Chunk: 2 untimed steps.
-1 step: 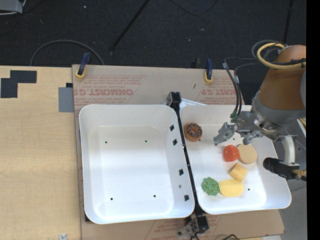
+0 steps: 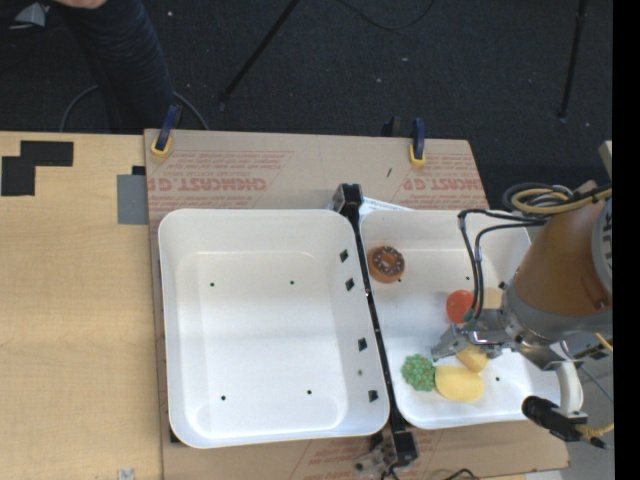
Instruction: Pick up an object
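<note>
Camera view, looking down at a slant, shows 2 shallow white plastic bins side by side on a cardboard-covered bench: the left bin (image 2: 190, 268) holds nothing that I can make out, and the right bin (image 2: 420, 238) holds 4 small items. These are a round brown doughnut-like toy with a dark centre (image 2: 386, 262) near the dividing wall, a small red ball-like object (image 2: 458, 304) further right, a green knobbly broccoli-like piece (image 2: 419, 372) and a pale yellow lemon-shaped object (image 2: 459, 384) just beside it near the front wall. The grey arm with its orange band reaches in from the right, and its two-finger gripper (image 2: 466, 349) hangs low over the right bin, between the red object and the yellow one, close above another small yellowish piece (image 2: 473, 359). Whether the fingers are spread or closed I cannot tell, and nothing is visibly between them. By my judgement the approach is made, but the grasp and the lift are both left to do.
</note>
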Available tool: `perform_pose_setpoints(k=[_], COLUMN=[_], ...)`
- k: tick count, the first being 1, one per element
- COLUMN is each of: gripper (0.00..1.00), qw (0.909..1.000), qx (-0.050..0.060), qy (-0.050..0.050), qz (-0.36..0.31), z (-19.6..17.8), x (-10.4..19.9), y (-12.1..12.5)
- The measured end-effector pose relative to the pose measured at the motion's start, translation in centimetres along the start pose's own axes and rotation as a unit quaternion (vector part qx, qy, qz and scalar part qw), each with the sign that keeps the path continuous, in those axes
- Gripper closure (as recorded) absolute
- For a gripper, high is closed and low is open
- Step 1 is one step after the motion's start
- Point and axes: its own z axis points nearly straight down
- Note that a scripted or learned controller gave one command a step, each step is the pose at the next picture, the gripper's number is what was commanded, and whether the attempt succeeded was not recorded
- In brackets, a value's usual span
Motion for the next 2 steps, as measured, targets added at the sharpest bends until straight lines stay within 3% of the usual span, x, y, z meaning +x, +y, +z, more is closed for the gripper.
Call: perform_pose_setpoints(k=[1,2], gripper=[1.0,0.0], qw=[1.0,1.0], qx=[-0.002,-0.002], qy=[0.0,0.001], qz=[-0.001,-0.001], z=[-1.18,-1.15], x=[0.15,0.15], y=[0.19,0.17])
